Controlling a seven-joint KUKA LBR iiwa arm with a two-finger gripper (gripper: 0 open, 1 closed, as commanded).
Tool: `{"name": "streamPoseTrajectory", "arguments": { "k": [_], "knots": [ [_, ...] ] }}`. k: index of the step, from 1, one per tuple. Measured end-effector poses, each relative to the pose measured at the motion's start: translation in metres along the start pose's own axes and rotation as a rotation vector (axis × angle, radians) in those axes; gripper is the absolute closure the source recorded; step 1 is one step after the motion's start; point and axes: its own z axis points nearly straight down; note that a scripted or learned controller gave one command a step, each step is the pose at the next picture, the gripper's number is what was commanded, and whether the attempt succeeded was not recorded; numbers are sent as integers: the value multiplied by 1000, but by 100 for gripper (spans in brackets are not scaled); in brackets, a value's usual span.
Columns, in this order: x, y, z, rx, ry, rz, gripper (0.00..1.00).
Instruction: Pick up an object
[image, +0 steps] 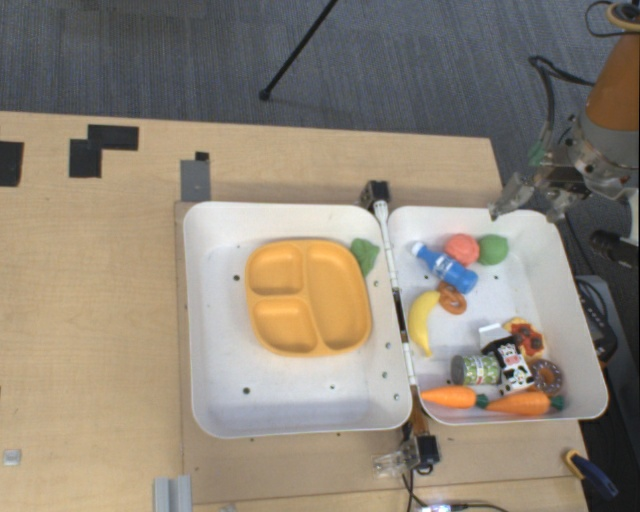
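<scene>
While left bin holds yellow plate, tool state unclear.

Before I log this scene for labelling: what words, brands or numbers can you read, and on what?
None can be read.
Green can: label print too small and blurred.
Black-and-white box: markings blurred, unreadable.
Blue bottle: no legible text.
Yellow divided plate: plain, no markings.

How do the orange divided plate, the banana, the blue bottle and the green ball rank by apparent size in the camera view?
Largest to smallest:
1. orange divided plate, by far
2. banana
3. blue bottle, close to the banana in length, so this order is unsure
4. green ball
</scene>
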Motion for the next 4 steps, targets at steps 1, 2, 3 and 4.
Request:
{"name": "streamPoseTrajectory", "arguments": {
  "k": [1,2,3,4],
  "knots": [
    [23,-69,112,3,1,300,0],
    [7,-110,160,-10,1,196,0],
    [72,-30,169,-5,1,93,0],
    [61,4,170,17,-12,-81,0]
  ]
}}
